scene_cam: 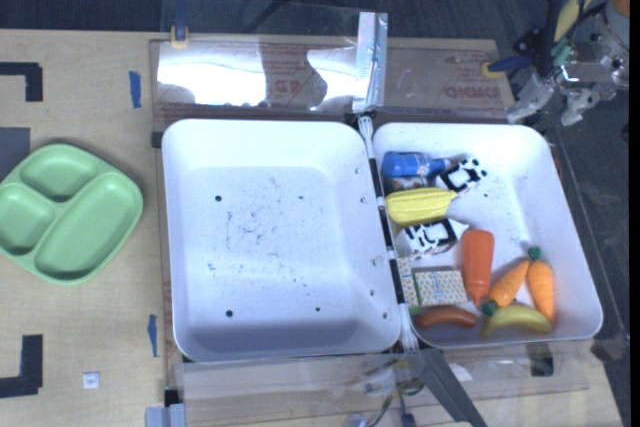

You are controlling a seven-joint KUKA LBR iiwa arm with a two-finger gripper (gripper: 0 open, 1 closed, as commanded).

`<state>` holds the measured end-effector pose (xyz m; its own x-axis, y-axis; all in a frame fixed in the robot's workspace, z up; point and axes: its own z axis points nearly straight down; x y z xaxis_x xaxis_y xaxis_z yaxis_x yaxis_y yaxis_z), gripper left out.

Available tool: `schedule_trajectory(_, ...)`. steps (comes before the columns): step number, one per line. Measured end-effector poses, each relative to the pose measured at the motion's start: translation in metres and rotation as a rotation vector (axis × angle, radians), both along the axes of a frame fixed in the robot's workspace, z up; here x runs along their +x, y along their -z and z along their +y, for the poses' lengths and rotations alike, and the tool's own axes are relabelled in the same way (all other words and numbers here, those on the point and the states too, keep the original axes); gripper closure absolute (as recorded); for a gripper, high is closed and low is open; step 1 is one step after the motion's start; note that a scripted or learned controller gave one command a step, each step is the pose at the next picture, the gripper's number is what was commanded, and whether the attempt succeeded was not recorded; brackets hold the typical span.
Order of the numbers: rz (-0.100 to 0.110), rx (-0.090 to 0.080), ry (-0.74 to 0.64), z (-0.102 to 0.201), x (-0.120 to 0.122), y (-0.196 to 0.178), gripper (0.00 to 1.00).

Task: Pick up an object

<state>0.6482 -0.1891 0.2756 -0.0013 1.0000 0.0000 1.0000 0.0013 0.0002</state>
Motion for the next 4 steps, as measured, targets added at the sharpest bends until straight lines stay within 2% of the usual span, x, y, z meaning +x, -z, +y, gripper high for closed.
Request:
schedule_trajectory(1,0.002,0.005,-0.113,-0.031,-0.082,0.145,0.0)
schedule_trajectory(2,-0.011,0.01,-0.28,-0.025,-0.162,0.187,0.0)
schedule_trajectory(3,-0.003,-0.001,-0.303,-0.017,-0.168,0.186,0.0)
schedule_trajectory(4,-0.009,-0.003,-0.302,-0.017,-0.166,0.176,1.0)
